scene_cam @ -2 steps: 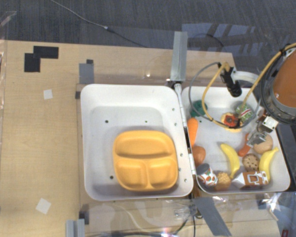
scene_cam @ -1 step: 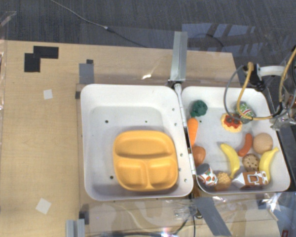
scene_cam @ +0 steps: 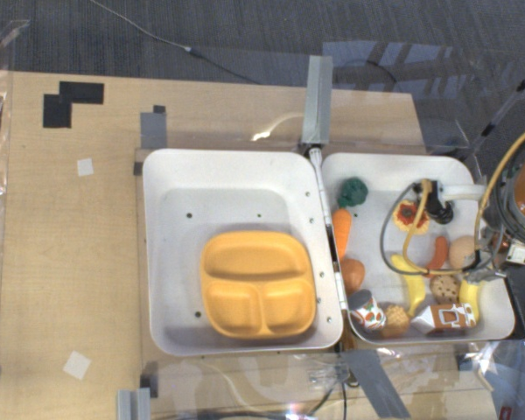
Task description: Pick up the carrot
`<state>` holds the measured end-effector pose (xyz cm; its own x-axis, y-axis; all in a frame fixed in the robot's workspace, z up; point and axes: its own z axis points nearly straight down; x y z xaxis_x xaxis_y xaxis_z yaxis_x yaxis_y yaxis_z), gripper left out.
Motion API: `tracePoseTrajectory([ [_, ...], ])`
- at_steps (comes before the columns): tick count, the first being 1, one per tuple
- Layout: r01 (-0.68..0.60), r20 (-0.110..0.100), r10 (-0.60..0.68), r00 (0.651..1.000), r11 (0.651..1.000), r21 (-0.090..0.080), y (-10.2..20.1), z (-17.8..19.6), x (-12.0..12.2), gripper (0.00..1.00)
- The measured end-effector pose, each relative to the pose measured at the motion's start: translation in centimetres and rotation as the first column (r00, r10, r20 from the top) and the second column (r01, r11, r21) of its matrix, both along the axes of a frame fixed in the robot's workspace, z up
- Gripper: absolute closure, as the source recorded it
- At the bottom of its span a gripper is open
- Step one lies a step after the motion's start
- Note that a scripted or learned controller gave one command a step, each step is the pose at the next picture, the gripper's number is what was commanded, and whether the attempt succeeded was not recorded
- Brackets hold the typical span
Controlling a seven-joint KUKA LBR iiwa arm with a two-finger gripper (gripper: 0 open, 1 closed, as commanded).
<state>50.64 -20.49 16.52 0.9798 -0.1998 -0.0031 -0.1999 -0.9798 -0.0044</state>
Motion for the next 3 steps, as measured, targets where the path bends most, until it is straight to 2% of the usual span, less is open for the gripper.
tracePoseTrajectory([
  [1, -0.001, 0.018, 0.001, 1.0, 1.0, -0.004, 4.4, 12.1, 5.1, 1.0],
  [2, 0.01, -0.002, -0.01, 1.0, 1.0, 0.0, -0.2, 0.4, 0.8, 1.0],
  [3, 0.008, 0.002, -0.008, 1.0, 1.0, -0.001, 0.8, 0.0, -0.8, 1.0],
])
